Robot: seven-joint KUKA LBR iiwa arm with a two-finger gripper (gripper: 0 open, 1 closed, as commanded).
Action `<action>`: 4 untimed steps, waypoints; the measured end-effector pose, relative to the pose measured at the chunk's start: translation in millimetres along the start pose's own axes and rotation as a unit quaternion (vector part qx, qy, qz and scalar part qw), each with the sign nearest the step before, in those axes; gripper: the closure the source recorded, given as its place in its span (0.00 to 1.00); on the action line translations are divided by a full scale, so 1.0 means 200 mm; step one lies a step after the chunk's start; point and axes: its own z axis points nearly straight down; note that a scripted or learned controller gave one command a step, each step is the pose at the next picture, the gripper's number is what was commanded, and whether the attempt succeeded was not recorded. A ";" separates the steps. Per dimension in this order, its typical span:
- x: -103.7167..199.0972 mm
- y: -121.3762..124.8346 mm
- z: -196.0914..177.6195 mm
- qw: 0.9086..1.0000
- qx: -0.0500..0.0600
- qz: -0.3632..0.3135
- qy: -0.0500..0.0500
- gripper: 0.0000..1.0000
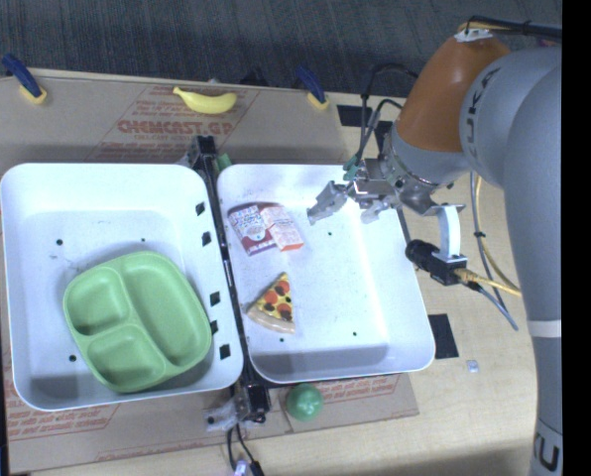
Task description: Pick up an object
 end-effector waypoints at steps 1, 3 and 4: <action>0.00 0.00 0.00 1.000 0.000 0.000 0.000 0.00; 0.00 0.00 0.00 1.000 0.000 0.000 0.000 0.00; 0.37 -0.29 -0.11 1.000 0.000 -0.002 0.000 0.00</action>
